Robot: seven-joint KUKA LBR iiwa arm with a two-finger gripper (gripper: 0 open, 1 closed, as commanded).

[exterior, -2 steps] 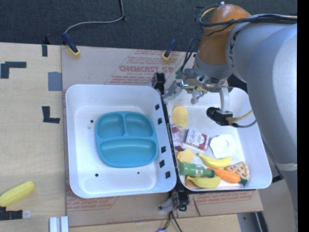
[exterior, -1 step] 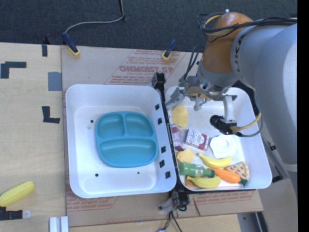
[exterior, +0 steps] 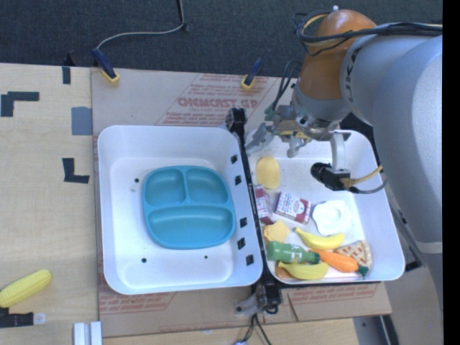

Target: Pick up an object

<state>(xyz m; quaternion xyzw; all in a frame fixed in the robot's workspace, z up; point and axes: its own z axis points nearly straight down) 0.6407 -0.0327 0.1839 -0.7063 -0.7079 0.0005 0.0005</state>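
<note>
The hand (exterior: 277,139) hangs over the far left corner of the right bin (exterior: 379,225), its fingers spread wide and holding nothing. Just below it lies a yellow lemon (exterior: 267,172). The left bin (exterior: 115,214) holds a blue divided plate (exterior: 189,206).
</note>
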